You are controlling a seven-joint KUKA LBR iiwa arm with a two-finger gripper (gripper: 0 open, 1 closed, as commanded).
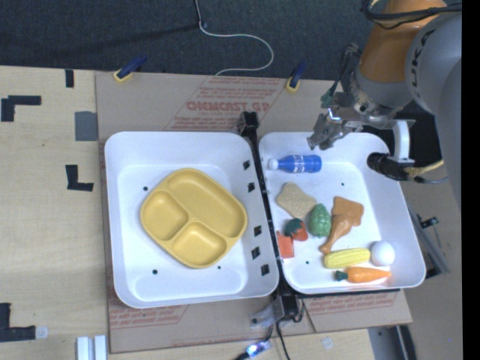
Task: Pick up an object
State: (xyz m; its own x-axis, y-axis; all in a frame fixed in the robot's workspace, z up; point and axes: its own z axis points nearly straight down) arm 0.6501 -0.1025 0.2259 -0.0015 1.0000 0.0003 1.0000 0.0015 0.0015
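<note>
Gripper [324, 139] hangs at the upper right bin's [397, 201] far edge, just above the blue water bottle [295, 163]. Jaws look empty, can't tell how wide. Looks like the approach; next it'd need a drop straight down onto the bottle.

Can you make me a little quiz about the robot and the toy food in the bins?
1. True or false: the yellow divided plate lies in the left bin.
2. Which thing lies nearest the gripper? A) the blue bottle B) the white egg C) the carrot
3. Fill in: the corn cob lies right beside the white ____.

Key: 1 true. 2 A. 3 egg.
</note>
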